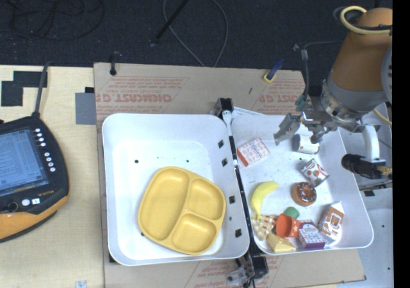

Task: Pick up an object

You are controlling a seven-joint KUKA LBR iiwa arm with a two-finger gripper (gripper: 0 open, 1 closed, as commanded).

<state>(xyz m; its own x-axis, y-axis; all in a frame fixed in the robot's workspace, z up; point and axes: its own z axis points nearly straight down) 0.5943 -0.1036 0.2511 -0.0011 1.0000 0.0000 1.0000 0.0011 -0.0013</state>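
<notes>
Camera view: arm over the right bin (359, 232).
Its jaws hang apart above a small white box (306, 146), gripping nothing.

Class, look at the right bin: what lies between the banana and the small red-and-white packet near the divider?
Nothing: in the camera view, bare white bin floor separates the banana from the packet.

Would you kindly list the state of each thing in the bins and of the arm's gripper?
Yellow divided plastic plate: flat in the left bin, nothing on it.
Yellow toy banana: lying in the right bin.
Brown round doughnut toy: lying flat, untouched.
Red-and-white small card packet: lying flat, apart from the rest.
Gripper: above the right bin's far end, holding nothing visible.
</notes>
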